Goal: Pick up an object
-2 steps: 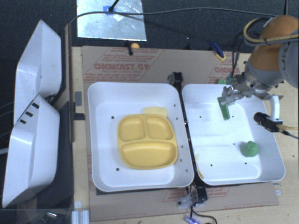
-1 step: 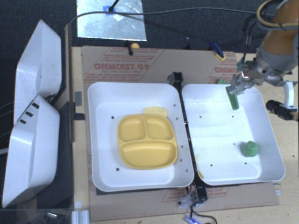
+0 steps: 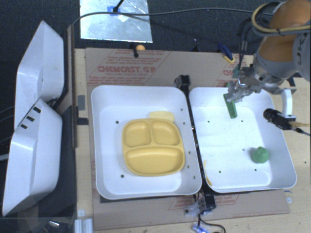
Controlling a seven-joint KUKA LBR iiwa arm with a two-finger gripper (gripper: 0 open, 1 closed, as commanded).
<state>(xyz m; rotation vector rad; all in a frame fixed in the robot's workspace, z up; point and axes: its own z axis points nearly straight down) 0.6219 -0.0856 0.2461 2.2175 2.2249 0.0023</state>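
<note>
1. Brown board covered the bench [image 3: 146, 67], and two white bins sat on it side by side.
2. On the left, one bin [image 3: 109, 178] held a yellow plate [image 3: 153, 147] with three parts. A pale yellow block [image 3: 161, 116] lay just past the plate's far edge, touching it or nearly so.
3. On the right, the other bin [image 3: 233, 178] held a small green lump [image 3: 260, 155] near its right wall.
4. The arm [image 3: 284, 33] reached in from the right, over the far part of the right bin.
5. The gripper [image 3: 236, 95] pointed down there, and a green stick [image 3: 232, 107] hung from its tip.
6. The stick's top looked pinched between the fingers, so the gripper seemed closed on it. The view was small there, so I could not be fully sure the grip was firm.
7. The stick's lower end was close to the bin floor. I could not tell if it touched the floor or was just off it.
8. My guess: the grab was done, or almost done. What was left was a clear lift, with the stick staying in the grip.
9. The green lump lay well apart from the gripper, and nothing touched it.
</note>
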